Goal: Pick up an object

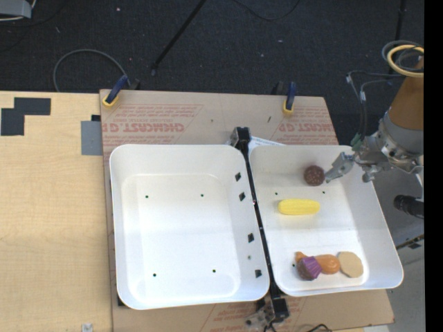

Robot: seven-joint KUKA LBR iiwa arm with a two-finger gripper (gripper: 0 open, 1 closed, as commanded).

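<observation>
grey arm with orange band enters from 3 o'clock; gripper (pixel 354 164) at the right white plastic bin's (pixel 377 216) upper right edge, fingers spread, released, nothing between them. small dark maroon ball (pixel 314 176) lies just beside it at 9 o'clock. yellow oblong object (pixel 299 207) mid-bin. purple, orange and tan pieces (pixel 330 265) clustered at 6 o'clock. left white bin (pixel 124 185) alongside.

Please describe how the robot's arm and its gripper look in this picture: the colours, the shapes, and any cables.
The arm enters from the right as a thick rounded column with an orange band above a grey wrist section. A yellowish ring-shaped part sits at its top, and thin dark cables loop beside it. The two-finger gripper is a small grey metal assembly with angular parts jutting sideways over the right white bin.
</observation>
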